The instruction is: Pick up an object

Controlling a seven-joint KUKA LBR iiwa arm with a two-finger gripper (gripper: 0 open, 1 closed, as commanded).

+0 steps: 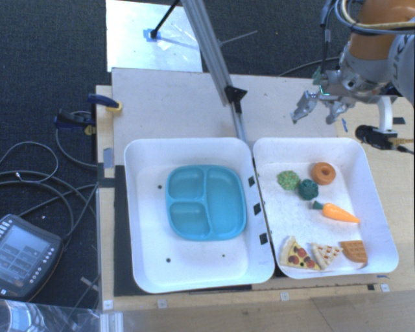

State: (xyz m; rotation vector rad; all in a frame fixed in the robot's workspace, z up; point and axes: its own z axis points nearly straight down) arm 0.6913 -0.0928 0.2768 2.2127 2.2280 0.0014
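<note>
**Arm poised above the right bin, fingers apart and holding nothing**

Taking the right bin [373, 194] as the landmark: well to its left, off the bench, a handheld control pendant [24, 254] lies on the dark floor among loose cables. Directly to its left, touching it along the shared edge, sits the left bin [146, 214], which holds a blue divided plate [206, 202] lying flat near its middle.

Inside the right bin, toward its far end, a light green broccoli floret [288, 179] lies just beside a darker green floret-like piece [308, 189]; what that darker piece is remains hard to tell at this resolution. A brown doughnut [323, 173] sits near them, closer to the bin's far wall. Around the bin's middle lies an orange carrot [338, 213], tip pointing right. Along the bin's near wall, a pizza slice [297, 253], a paler wedge [326, 253] and a waffle-like brown piece [354, 251] lie in a row.

Beyond the bin's far right corner, over the bare bench top, the gripper [320, 110] hangs from the grey wrist with its orange band [382, 16], angled down and leftward. Its two fingers [302, 109] are spread, nothing between them.
</note>
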